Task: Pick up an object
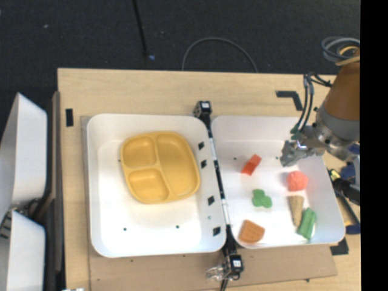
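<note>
Grey arm with orange band [344, 93] enters from right edge, wrist angled down-left; two-finger metal gripper [290, 155] low, nothing visibly between jaws.

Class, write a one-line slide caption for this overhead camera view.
Robot gripper hovers over right bin of small toy foods; yellow divided plate sits in left bin.

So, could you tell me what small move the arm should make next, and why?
Probably a short descent toward the pink toy. The gripper sits in the right bin just above that toy as the camera sees it, with nothing seen between its fingers, so that is likely the nearest pick.
</note>
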Available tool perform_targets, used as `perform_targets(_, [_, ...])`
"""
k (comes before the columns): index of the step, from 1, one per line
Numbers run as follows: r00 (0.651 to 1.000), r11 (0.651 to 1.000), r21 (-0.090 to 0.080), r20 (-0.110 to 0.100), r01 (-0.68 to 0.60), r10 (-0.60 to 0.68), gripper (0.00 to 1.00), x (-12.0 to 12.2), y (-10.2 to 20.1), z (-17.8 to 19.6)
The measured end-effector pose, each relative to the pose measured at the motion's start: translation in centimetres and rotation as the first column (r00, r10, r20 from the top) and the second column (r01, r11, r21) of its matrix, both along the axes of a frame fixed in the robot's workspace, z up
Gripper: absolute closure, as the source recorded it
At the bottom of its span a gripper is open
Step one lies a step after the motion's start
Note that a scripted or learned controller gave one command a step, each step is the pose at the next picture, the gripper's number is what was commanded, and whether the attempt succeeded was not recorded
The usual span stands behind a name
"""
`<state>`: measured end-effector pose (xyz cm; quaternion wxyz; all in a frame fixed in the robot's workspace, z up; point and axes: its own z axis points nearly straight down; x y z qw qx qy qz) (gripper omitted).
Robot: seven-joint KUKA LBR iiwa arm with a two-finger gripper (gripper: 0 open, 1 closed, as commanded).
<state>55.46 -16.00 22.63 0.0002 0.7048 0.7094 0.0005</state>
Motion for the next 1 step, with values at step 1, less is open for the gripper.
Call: perform_targets(1, [1.0, 1.0, -0.001, 0.001, 0.0, 0.0, 1.0, 1.9, 5.15, -0.49])
